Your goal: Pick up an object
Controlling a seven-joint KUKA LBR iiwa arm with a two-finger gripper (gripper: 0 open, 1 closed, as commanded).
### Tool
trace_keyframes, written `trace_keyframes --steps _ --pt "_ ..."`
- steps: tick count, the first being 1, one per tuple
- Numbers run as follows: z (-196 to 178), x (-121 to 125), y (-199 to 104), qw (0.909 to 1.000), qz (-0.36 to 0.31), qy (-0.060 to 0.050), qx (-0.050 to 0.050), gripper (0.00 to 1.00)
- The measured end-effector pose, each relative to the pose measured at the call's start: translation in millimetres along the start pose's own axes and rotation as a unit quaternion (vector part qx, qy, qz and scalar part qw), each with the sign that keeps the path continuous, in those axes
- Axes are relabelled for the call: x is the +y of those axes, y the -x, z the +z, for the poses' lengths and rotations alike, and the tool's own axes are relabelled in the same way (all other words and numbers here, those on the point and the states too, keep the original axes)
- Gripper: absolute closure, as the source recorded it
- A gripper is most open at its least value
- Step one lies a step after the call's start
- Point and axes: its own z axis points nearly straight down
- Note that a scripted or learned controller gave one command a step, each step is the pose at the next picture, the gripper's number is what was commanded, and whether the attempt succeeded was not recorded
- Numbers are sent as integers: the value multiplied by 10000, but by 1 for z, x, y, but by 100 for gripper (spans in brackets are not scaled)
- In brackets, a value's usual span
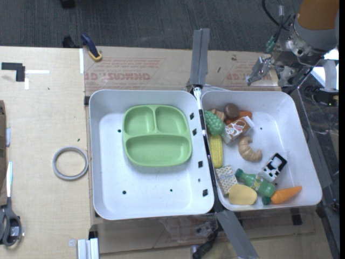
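Taking stock: two bins, arm raised at the far right corner

Left bin (102, 161) — one green divided plate (157, 135) with three compartments, lying flat toward the far side.

Right bin (294, 117) — toy food, clustered along the left wall and near edge: a brown rounded piece (232, 110), a green bumpy vegetable (214, 123), a small red-and-white carton (237, 129) whose print is too small to read, a croissant (250, 149), a corn cob (216, 151), a black-and-white block (273, 168), a checked cracker (226, 178), a green bottle (255, 182), a yellow lump (242, 195) and a carrot (285, 194).

Gripper (257, 74) — above the cardboard just behind the right bin's far rim, apart from every toy. Whether the claw is released or clenched cannot be told; nothing visible in it.

Cardboard sheet (135, 69) — reversed red lettering, not legible.

Bench — tape roll (70, 163), scissors (9, 220), blue-handled clamp (91, 47).
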Motion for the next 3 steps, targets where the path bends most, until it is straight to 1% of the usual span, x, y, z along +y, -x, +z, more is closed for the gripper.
trace_keyframes --steps 1,2,3 --pt "143 -21 -2 9940 1090 -3 -3 0" --pt "182 -78 -1 9979 620 178 7 0" --pt "182 -93 7 9994 296 190 1 0"
